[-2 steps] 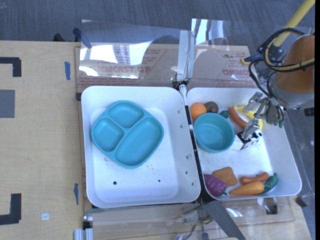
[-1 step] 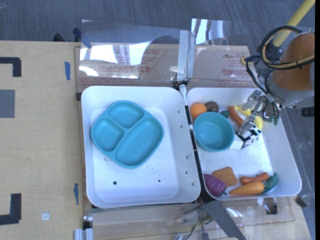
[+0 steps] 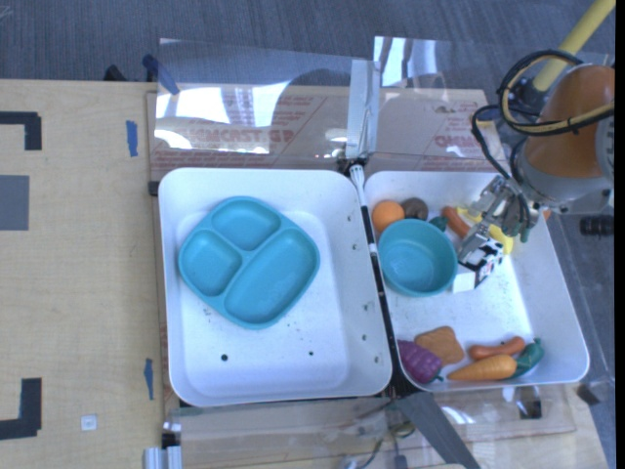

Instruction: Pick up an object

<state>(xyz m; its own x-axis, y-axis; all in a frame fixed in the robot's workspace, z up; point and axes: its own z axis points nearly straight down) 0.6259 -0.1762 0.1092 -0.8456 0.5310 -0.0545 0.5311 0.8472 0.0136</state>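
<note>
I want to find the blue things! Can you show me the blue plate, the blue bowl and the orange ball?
divided blue plate (image 3: 249, 260), camera view, on its large lower compartment.
blue bowl (image 3: 418, 255), camera view, on its inside bottom.
orange ball (image 3: 388, 213), camera view, on its top, just behind the bowl.

The counter (image 3: 68, 291) is pale wood with black and blue tape marks on it. Two shallow white bins rest side by side on it: left bin (image 3: 264, 374), right bin (image 3: 559, 311), touching.
</note>
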